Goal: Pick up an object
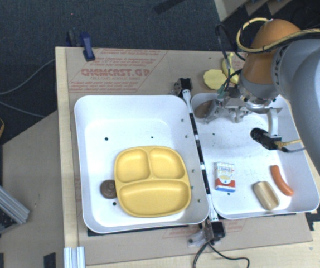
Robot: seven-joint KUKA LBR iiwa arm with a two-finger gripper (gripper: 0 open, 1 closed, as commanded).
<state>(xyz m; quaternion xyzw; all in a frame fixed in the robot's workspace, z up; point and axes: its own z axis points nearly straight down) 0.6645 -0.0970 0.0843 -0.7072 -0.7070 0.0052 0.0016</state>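
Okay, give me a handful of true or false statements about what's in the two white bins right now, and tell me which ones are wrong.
1. The yellow divided plastic plate lies in the left white bin. True.
2. The small white and red carton sits on the yellow plate. False: it lies in the right white bin.
3. The orange sausage-shaped toy lies beside the tan bread-roll toy. True.
4. The small brown round disc is in the right bin. False: it lies in the left bin, at the plate's left edge.
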